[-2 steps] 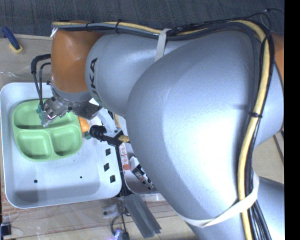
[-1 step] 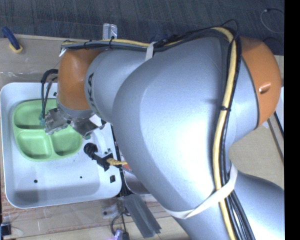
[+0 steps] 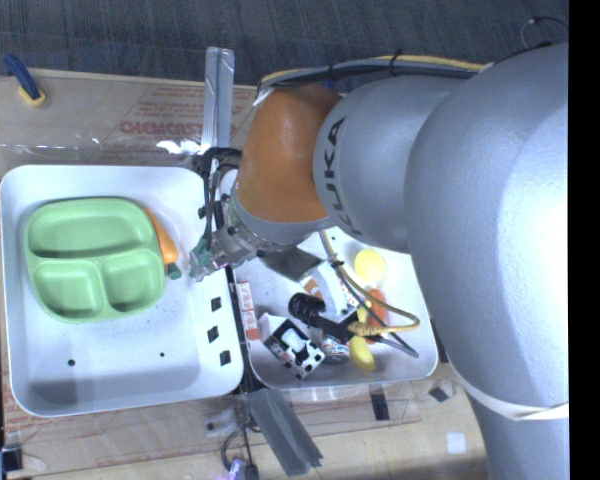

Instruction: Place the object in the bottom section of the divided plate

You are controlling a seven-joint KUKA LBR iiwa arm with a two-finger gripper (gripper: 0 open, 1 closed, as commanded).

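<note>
The gripper is poised just right of the plate, beside an orange object, presumably for placing; the jaws' state cannot be told.

My grey arm comes in from the right, bulky and close under the camera. My orange band sits above the wrist, which points down and to the left. My claw hangs low beneath it, mostly hidden by my own wrist.

Open plate sections; orange object at its right rim.
</note>
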